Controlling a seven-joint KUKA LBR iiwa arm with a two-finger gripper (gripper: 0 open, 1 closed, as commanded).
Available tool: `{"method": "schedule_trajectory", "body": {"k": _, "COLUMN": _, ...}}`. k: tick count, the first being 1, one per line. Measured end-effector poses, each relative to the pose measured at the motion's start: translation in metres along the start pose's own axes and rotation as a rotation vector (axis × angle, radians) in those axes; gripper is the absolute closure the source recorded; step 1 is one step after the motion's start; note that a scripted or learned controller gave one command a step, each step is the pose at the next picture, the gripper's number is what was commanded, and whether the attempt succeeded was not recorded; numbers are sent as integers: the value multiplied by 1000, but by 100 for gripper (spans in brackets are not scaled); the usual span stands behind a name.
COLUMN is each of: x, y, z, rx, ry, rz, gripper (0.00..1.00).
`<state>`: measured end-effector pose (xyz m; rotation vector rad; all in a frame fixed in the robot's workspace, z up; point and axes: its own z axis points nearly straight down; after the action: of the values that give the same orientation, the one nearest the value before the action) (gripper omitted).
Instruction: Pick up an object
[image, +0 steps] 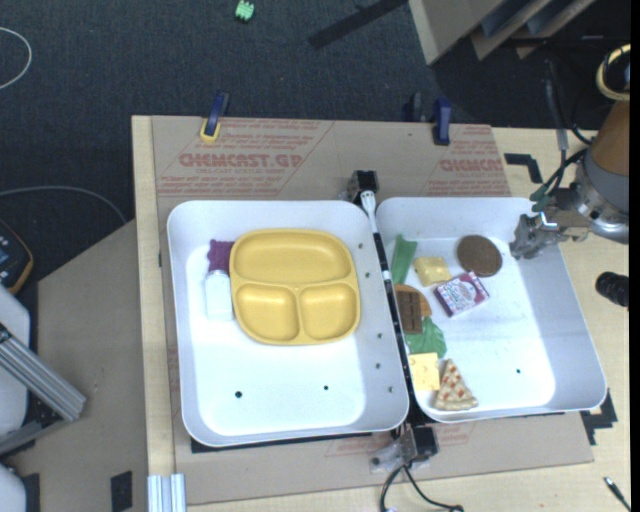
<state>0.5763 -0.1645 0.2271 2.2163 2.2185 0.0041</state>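
A yellow divided tray (295, 285) is lying in the left bin (200, 390); in the right bin (560, 340), play-food pieces are clustering along its left edge, the flat brown disc (480, 255), likely light and stiff and best pinched across its rim, sitting nearest the gripper (527, 240), which is hovering at the far right edge, its opening impossible to tell.

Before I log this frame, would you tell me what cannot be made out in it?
- Gripper, camera view: too small and blurred to tell its finger state.
- Purple item and white item, left bin: partly hidden under the yellow tray.
- Arm: cut off by the right edge.
- Purple packet: print too small to read.
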Motion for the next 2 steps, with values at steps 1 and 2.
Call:
{"method": "schedule_trajectory", "body": {"k": 1, "x": 32, "y": -37, "z": 0, "rx": 10, "ry": 4, "rz": -1, "gripper": 100}}
{"method": "schedule_trajectory", "body": {"k": 2, "x": 82, "y": -64, "z": 11, "rx": 11, "ry": 6, "rz": -3, "gripper": 100}}
